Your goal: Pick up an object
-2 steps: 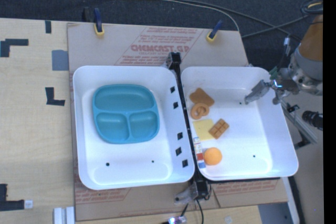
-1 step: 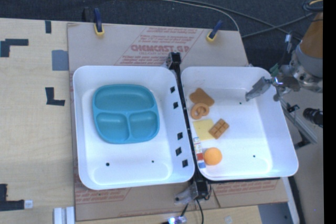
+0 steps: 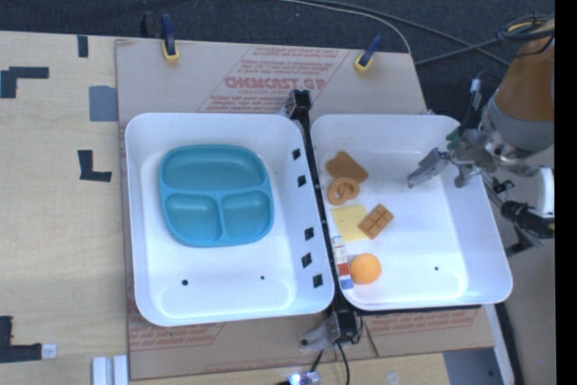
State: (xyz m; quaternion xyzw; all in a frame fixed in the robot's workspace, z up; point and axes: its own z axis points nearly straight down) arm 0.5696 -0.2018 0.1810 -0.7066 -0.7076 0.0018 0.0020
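- On the left side of the bench, a shallow white plastic bin (image 3: 144, 221) is sitting on a sheet of brown cardboard (image 3: 261, 77), and a turquoise plastic plate with three compartments (image 3: 216, 194) is lying flat in its upper middle part.
- Between the two bins, a line of black clips (image 3: 306, 194) is running along the shared edge, holding the rims side by side.
- Just right of that edge, a second shallow white plastic bin (image 3: 469, 266) is holding all the small objects, gathered along its left side.
- Nearest the top of that group, a flat brown toy biscuit (image 3: 347, 165) is lying, and a small tan ring-shaped doughnut (image 3: 343, 190) is touching its lower edge.
- Below those, a pale yellow square slice (image 3: 348, 219) is lying flat, with a brown segmented chocolate-bar piece (image 3: 376, 220) overlapping its right corner at a tilt.
- Lower still, an orange ball (image 3: 365, 269) is resting near the bin's left wall, just beside a small red, white and blue item (image 3: 342, 261) too small to identify.
- At the right, the grey arm with an orange band (image 3: 527, 95) is reaching in over the right bin's upper right corner.
- Its two-finger gripper (image 3: 442, 167) is hovering over bare white floor, well apart from the objects; the fingers are spreading apart, one pointing down-left and one shorter on the right, with nothing between them.
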